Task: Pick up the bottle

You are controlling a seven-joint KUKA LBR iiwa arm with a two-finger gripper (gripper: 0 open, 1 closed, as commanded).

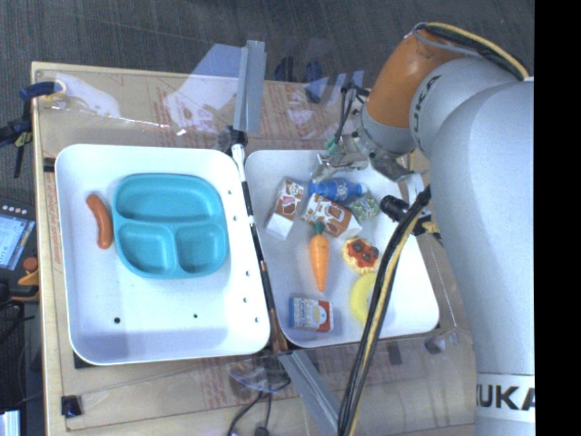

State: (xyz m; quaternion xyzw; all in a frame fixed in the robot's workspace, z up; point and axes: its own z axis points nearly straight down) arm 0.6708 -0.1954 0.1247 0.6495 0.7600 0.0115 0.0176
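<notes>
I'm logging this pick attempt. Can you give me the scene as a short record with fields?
left bin: blue divided tray, sausage beside it
right bin: blue bottle, carrot, two small cartons, a packet, yellow items
tool: at the right bin's far edge, just above the bottle
grip: cannot tell
bottle: lying on its side in the bin

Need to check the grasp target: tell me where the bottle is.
The small blue plastic bottle lies at the far end of the right white bin, just below the gripper, beside the brown-and-white carton.
</notes>
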